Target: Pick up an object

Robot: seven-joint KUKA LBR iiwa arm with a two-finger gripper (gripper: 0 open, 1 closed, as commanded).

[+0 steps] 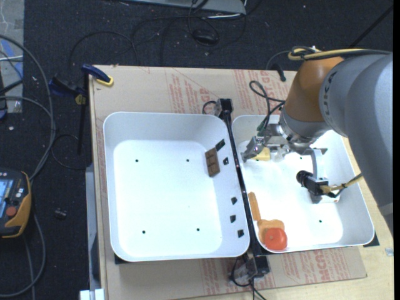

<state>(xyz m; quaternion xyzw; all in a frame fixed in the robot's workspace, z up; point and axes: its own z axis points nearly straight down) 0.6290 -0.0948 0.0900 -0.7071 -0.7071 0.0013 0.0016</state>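
My gripper (257, 147) hangs low over the far left part of the right bin (356, 220), close to the divider between the bins. A small pale yellow piece (263, 157) lies right under or against it; whether it is gripped is hidden. An orange-handled tool with a red round head (273, 237) lies in the near left corner of the right bin. In the left bin (125, 186), a brown block (212, 163) rests against the right wall, with a small dark piece (220, 145) just beyond it.
Several small black bits (233, 200) sit along the left bin's right wall. The grey arm with its orange band (312, 92) covers the far right of the right bin. Cables and a blue and yellow clamp (97, 75) lie beyond the cardboard.
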